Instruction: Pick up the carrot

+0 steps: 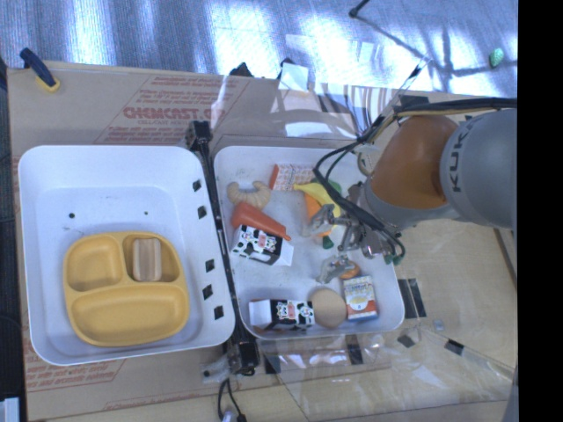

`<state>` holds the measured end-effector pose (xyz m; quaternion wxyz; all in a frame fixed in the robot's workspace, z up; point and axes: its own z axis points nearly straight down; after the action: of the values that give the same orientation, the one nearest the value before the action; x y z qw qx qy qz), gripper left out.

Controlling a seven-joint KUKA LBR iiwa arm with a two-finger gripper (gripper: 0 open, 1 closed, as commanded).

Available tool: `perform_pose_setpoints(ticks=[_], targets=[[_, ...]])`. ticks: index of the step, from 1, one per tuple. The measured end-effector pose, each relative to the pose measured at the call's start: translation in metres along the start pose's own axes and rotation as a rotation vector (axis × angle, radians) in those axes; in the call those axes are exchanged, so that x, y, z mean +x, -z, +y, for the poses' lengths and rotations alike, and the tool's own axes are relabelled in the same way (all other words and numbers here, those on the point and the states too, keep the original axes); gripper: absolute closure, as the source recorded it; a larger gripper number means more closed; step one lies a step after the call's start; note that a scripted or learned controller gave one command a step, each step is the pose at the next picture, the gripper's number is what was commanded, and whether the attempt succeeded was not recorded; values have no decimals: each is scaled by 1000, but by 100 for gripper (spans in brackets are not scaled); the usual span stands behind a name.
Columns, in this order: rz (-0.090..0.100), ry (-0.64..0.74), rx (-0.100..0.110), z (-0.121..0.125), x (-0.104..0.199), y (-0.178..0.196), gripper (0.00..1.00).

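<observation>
Starting at the left, a yellow divided plastic tray (123,293) sits in the left white bin (53,183). Red "CHEMCAST" lettering marks the cardboard beyond. The orange tapered carrot (258,220) lies in the right white bin (224,161), left of the metal two-finger gripper (339,246), apart from it. Cables clutter that gripper; its grip state cannot be told.

- The two white bins (40,236) look like smooth moulded plastic with a soft sheen.
- The yellow divided tray (123,310) is matt plastic.
- The carrot (260,220) has a dull orange, plastic-looking skin.
- The cow-print cartons (261,245) appear to be printed card.
- The egg (327,308) is smooth and matt.
- The arm's orange band (413,165) is glossy; its grey casing is satin.
- The gripper (339,249) shows bare shiny metal.
- The bench top (132,104) is brown printed cardboard.
</observation>
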<state>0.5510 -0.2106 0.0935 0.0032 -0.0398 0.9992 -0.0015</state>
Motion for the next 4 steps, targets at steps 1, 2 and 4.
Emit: perform_pose_setpoints(ticks=[1,2,4], targets=[[-3,11,1,3,-3,11,100],[-3,52,-4,78,0,72,100],[1,-328,-2,109,-42,154,100]])
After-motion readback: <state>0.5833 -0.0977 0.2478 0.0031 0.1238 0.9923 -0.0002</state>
